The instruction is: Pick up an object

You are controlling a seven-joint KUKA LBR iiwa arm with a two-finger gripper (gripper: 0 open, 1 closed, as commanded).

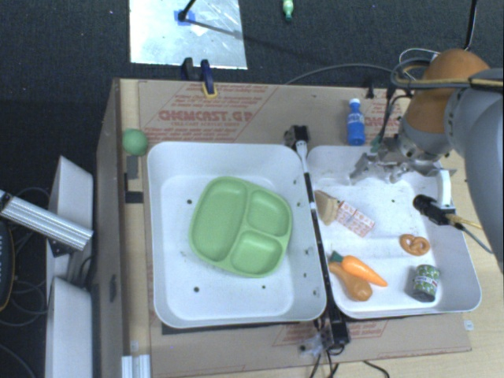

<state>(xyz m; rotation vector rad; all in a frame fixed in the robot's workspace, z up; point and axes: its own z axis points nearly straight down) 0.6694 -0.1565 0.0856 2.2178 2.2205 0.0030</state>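
Note:
My gripper (pixel 381 168) hangs low over the back of the right bin (pixel 465 290). It is open, its fingers are splayed, and nothing is between them. In front of it lie a cone-shaped item with a pink checked wrapper (pixel 346 213), a pretzel (pixel 414 245), an orange carrot (pixel 361 268) with a darker orange piece (pixel 353 286) beside it, and a small dark can (pixel 425 282). All of these sit apart from the gripper.
The left bin (pixel 173 298) holds a green divided plate (pixel 240 225). A blue bottle (pixel 356 122) stands on the bench behind the right bin, close to the gripper. A green ball (pixel 135 141) rests at the bench's left edge.

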